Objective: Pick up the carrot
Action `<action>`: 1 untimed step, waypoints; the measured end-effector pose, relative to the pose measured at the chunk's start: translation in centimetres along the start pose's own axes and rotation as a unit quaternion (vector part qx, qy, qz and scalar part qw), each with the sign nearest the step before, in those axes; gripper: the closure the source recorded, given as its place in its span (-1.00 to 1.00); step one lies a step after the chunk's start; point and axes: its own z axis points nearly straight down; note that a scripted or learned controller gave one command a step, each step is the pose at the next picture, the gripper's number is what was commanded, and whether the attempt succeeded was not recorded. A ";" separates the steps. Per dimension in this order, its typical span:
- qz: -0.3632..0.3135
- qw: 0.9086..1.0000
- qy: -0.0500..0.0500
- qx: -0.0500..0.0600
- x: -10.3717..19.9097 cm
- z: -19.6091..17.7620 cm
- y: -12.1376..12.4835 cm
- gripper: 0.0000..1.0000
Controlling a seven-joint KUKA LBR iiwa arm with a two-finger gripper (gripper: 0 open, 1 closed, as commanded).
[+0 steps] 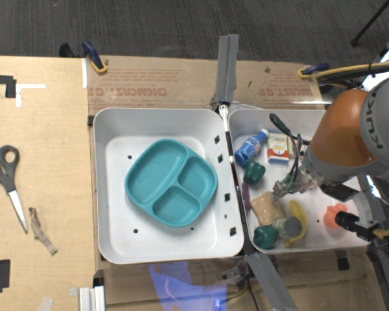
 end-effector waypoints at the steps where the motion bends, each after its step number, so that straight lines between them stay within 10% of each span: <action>1: -0.039 0.999 0.000 0.002 -7.4 -11.8 0.5 1.00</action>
